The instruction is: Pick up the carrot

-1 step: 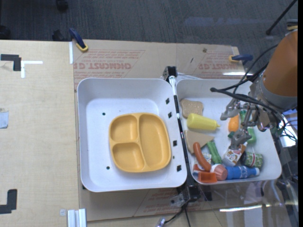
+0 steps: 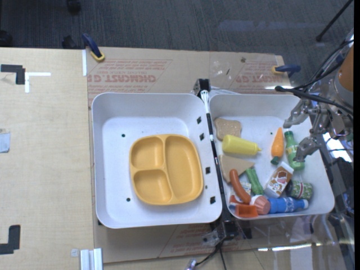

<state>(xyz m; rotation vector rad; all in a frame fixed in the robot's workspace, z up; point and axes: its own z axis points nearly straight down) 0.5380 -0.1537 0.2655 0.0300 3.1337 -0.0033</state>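
1. Two white bins sit side by side on my worktop (image 2: 45, 151); the left bin (image 2: 112, 114) holds a yellow divided plate (image 2: 166, 169), lying flat near its middle.
2. I see the carrot (image 2: 278, 143) in the right bin (image 2: 253, 107), toward its right side, standing nearly upright in the view; a green bottle (image 2: 291, 149) lies just beside it on the right.
3. My pincer (image 2: 303, 133) hangs over the right edge of the right bin, near the carrot yet apart from it; its fingers look spread and I see nothing between them.
4. Left of the carrot lies a yellow mustard bottle (image 2: 240, 145), with a slice of bread (image 2: 228, 128) above it.
5. Several more toys crowd the bin's near corner; among them I make out a red sausage (image 2: 239, 188), a blue bottle (image 2: 288, 205) and a green can (image 2: 301, 190).
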